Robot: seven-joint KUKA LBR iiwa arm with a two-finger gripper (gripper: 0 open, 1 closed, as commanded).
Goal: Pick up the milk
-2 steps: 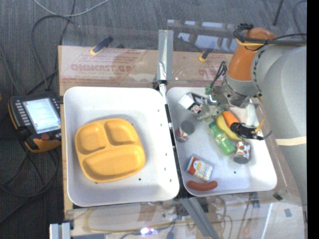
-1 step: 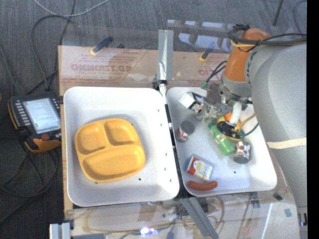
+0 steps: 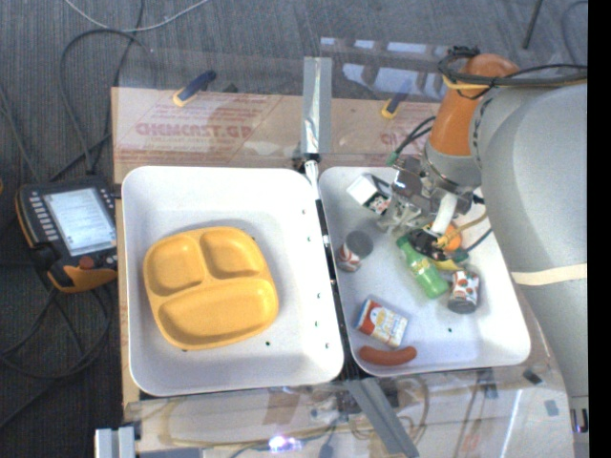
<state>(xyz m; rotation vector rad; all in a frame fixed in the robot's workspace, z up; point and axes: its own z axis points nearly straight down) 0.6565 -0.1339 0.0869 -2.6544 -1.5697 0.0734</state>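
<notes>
The milk (image 3: 364, 191) is a small white carton with a dark patch on one face. It lies tilted in the right bin (image 3: 496, 337), in that bin's 11 o'clock corner, close to the rim. No print on it can be read.

The gripper (image 3: 406, 205) hangs over the upper middle of the right bin, at the 3 o'clock side of the milk and just beside it. Whether the fingers are spread or pressed together cannot be told: they merge with the clutter beneath. Nothing is seen between them. The orange band (image 3: 456, 113) of the arm stands at 1 o'clock from the gripper.

Other contents of the right bin:
- A green bottle (image 3: 422, 267) lies on its side near the bin's centre, at 5 o'clock from the gripper.
- A small can (image 3: 464, 291) with a red and white label lies at 4 o'clock from the bottle. Its label is illegible.
- A dark round-ended can (image 3: 355, 248) stands near the left wall.
- A red and white box (image 3: 383, 322) lies toward 6 o'clock. Its print is too small to read.
- A red sausage (image 3: 389, 355) lies at the bottom rim.

The left bin (image 3: 143, 361) holds a yellow divided tray (image 3: 210, 284) with three compartments.

Beyond the bins, the tabletop (image 3: 205, 132) carries faded red lettering, not clearly legible. A pendant (image 3: 69, 222) with a lit screen lies at 9 o'clock, off the tabletop.
</notes>
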